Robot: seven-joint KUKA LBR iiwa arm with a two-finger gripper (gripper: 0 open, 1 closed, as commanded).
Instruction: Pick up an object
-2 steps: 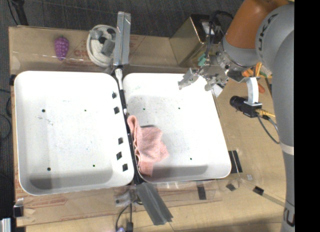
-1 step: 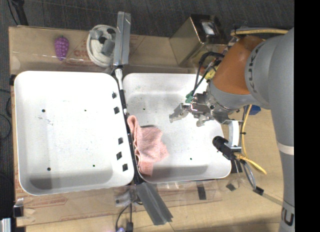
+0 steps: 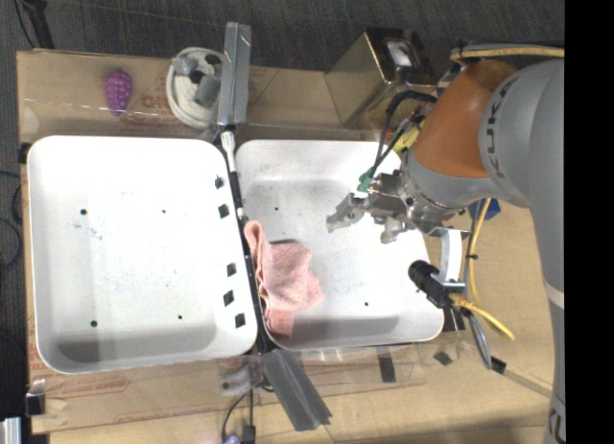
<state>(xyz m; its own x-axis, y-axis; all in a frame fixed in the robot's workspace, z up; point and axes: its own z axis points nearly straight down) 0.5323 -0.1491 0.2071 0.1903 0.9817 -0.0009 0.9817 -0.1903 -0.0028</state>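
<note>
A crumpled pink cloth (image 3: pixel 286 277) lies in the right bin (image 3: pixel 317 159), against its left wall beside the divider. My gripper (image 3: pixel 363 226) hangs over the middle of that bin, to the right of the cloth and a little farther back, apart from it. Its two grey fingers (image 3: pixel 338 219) stand spread, with nothing between them. The grey arm with its orange band (image 3: pixel 459 130) reaches in from the right.
The left bin (image 3: pixel 125 159) stands beside the right one, with black clips along the divider (image 3: pixel 233 241). Behind the bins on the bench lie a purple grape-like toy (image 3: pixel 118 90), a white coil (image 3: pixel 195 82) and a brown box (image 3: pixel 379 63). Yellow cables (image 3: pixel 480 313) hang at the right.
</note>
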